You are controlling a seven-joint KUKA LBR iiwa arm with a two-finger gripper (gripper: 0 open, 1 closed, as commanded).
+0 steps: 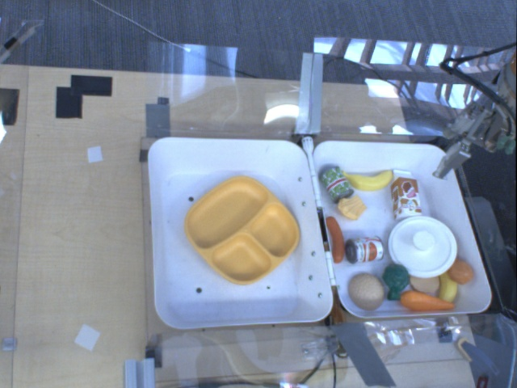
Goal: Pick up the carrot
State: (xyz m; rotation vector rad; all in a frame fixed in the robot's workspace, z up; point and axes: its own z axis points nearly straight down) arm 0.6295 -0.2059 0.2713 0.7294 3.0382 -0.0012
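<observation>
Looking at it, we haven't started: the carrot [426,301] lies untouched at the right bin's [477,241] front edge, beside the broccoli [396,280]. The gripper [449,162] hangs over the far corner; we can't tell its grip.

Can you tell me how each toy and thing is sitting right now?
carrot: lying flat, right bin's front edge
banana: lying flat
can: on its side
carton: lying down
white bowl: upside down
yellow plate: right way up, left bin
gripper: above right bin's back corner
</observation>
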